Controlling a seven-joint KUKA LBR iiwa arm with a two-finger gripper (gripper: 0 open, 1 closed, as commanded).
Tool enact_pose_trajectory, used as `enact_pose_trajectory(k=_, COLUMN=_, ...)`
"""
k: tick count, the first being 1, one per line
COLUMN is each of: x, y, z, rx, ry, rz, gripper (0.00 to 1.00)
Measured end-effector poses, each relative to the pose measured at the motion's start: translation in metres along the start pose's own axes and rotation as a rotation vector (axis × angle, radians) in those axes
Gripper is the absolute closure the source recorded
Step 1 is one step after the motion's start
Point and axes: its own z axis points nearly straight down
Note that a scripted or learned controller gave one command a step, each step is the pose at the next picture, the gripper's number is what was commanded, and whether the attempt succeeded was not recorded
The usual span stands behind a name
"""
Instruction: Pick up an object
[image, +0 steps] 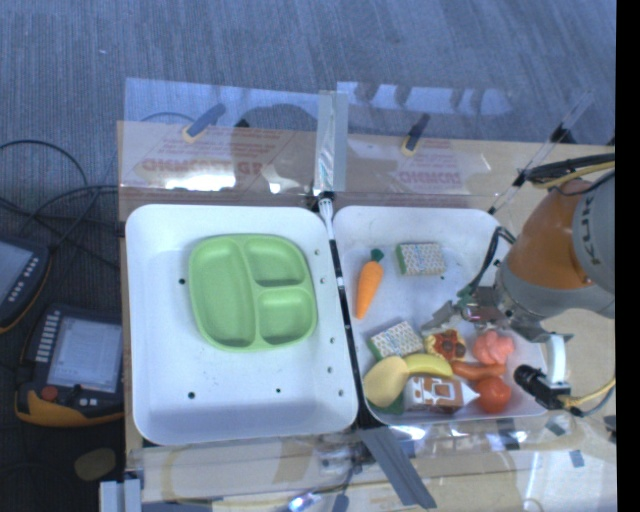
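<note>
The right white bin (400, 225) holds several toy foods. An orange carrot (369, 283) lies near its left wall, with a green and yellow block (420, 259) to its right. Crowded at the front are a checkered block (395, 339), a banana (428, 365), a yellow lemon-like piece (386, 380), a brown and white box (435, 395), a red tomato (493, 395), a pink piece (492, 347) and a small red and yellow piece (447, 344). My gripper (462, 312) hangs low over the bin's right side, just above the red and yellow piece and left of the pink one.
The left bin (160, 300) carries a green divided plate (252, 290). A ridge (340, 300) separates the two bins. Clear plastic panels (330, 150) stand behind them. Cables and a handheld pendant (70, 360) lie on the floor at the left.
</note>
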Motion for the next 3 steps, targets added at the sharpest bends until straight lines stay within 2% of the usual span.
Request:
enact_pose_trajectory(k=1, x=0.017, y=-0.035, z=-0.001, rx=-0.012, ry=-0.004, rz=-0.358, gripper=0.0)
enact_pose_trajectory(k=2, x=0.018, y=-0.035, z=-0.011, rx=-0.01, ry=-0.001, rz=-0.358, gripper=1.0)
enact_pose_trajectory(k=3, x=0.045, y=-0.036, z=-0.002, rx=-0.004, ry=-0.004, rz=0.094, gripper=1.0)
